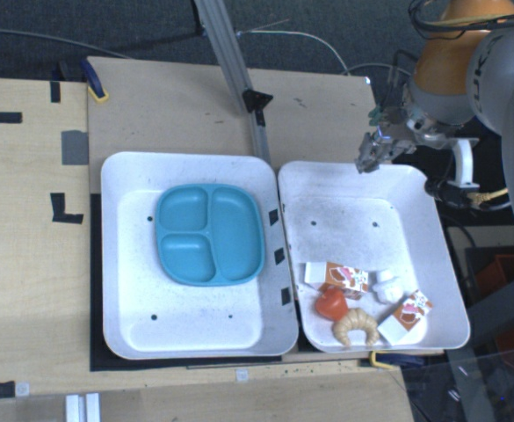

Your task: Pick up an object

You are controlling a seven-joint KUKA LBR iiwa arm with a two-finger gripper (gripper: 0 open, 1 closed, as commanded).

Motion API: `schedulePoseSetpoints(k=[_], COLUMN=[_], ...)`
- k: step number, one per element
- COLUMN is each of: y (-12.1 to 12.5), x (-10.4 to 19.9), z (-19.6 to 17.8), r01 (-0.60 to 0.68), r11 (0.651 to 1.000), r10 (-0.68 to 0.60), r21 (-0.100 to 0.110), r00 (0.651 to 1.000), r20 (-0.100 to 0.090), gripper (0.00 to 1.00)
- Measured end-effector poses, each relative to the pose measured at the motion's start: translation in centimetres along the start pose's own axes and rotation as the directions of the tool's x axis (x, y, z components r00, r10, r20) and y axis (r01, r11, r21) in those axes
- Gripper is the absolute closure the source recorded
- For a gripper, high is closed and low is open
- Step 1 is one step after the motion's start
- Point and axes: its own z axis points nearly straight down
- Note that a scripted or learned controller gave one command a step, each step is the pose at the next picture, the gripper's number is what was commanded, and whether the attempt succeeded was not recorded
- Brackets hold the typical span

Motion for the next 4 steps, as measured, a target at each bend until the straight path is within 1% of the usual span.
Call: schedulePoseSetpoints(k=[1,2,3,4], y=[-1.6,-3.2,-3.9,-5.7], x=[6.2,10.8,15.7,20.5], z=[0.1,-0.4,0.5,-0.3], r01=[0.001,0.0,0.0,0.001], r11=[1.0,1.0,1.0,1.0], r10=[-0.001,0.0,0.0,-0.001], r21=[0.0,0.001,0.002,0.001], r00=[1.0,1.0,1.0,1.0], r20=[0.0,0.0,0.0,0.0], gripper=[1.0,1.0,1.0,1.0])
